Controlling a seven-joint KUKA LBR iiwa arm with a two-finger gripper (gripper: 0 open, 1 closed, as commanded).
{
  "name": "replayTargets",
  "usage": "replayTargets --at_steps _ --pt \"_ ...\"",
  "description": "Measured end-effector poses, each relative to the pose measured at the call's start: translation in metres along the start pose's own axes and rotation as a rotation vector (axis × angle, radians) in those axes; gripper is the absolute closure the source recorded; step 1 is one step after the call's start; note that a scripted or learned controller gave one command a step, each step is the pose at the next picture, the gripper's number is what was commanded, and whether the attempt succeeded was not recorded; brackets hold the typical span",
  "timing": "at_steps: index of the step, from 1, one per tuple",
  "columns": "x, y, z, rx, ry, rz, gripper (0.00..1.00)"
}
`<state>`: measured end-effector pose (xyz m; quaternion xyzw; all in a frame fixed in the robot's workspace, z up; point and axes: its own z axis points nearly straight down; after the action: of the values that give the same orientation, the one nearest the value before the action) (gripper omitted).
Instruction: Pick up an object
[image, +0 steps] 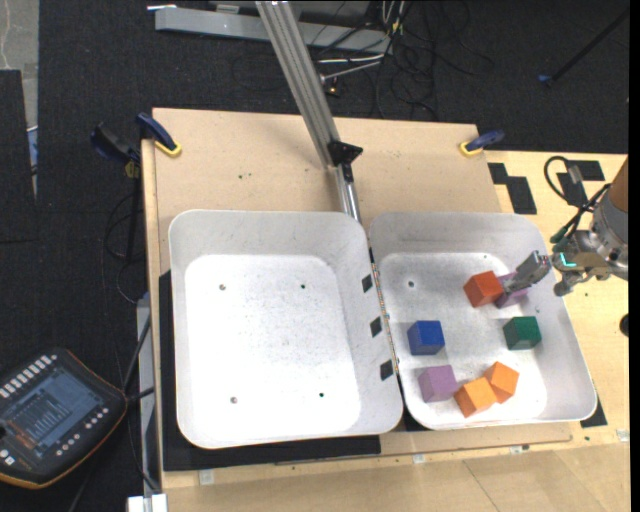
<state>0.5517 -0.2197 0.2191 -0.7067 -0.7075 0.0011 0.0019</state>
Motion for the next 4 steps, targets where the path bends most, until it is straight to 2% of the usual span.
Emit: replayTargets --at_steps 1,2,3,4 --pt "0.0 0.001 -0.003 -0.004 -0.001 -0.001 0.0" --pt "0.006 -0.007 0.057 0.002 0.001 0.001 0.0" --pt "0.005 -0.003 0.1 -0.009 -0.003 0.0 0.0" --pt "0.005 -0.003 0.125 -0.003 -0.001 0.001 0.0"
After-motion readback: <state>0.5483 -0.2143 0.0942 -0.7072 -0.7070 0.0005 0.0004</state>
